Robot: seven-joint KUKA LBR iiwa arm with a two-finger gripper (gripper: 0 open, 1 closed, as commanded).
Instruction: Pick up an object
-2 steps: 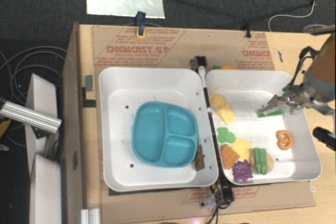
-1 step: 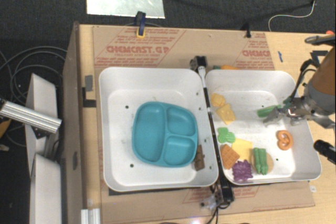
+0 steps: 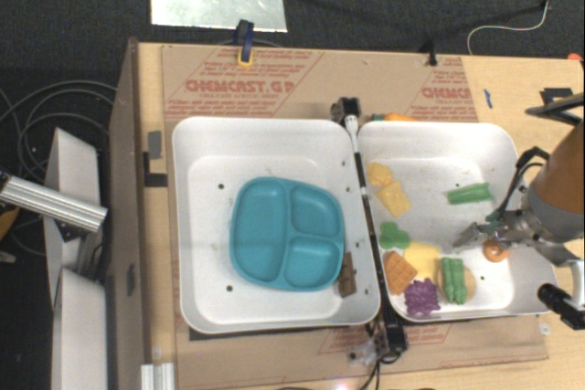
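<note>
A teal divided plate fills the left bin; the right bin holds toy food (light, stiff, likely slick plastic), including a green piece best pinched across its narrow width; the gripper hovers nearby, its grip impossible to judge

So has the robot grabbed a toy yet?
Not that I can see. The gripper is down in the right bin, close to a small orange ball, but nothing shows between its fingers. The green bean, purple grapes and the other play food lie loose there, and the blue plate sits in the left bin. Grabbing and lifting are still left.
</note>
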